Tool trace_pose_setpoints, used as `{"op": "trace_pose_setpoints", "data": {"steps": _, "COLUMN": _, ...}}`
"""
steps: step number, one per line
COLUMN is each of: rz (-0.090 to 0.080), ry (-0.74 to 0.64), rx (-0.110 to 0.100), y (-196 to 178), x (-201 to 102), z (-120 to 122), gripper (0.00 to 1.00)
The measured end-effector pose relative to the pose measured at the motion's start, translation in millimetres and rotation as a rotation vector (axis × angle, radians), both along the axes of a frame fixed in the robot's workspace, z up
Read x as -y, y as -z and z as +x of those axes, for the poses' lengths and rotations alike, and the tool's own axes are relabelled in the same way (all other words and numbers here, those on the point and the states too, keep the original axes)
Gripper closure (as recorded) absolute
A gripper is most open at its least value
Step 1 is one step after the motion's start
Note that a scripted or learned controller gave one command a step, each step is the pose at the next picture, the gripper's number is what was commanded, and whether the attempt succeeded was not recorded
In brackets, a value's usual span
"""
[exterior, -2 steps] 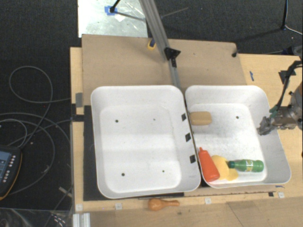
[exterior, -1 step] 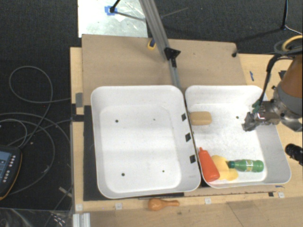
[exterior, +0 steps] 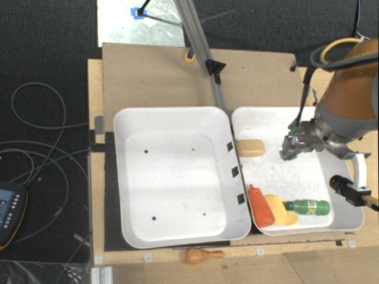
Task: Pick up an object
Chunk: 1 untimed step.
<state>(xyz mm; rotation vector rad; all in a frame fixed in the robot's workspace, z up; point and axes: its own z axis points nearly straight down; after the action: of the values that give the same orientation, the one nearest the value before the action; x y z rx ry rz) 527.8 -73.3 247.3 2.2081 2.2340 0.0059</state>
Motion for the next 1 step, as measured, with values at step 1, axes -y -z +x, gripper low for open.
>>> {"op": "trace_pose_setpoints", "data": {"steps": 1, "rz": 0.0, "ry": 0.0, "rx": 0.0, "y": -1.0, "x": -61.4, "z": 18.7, "gripper": 1.0}}
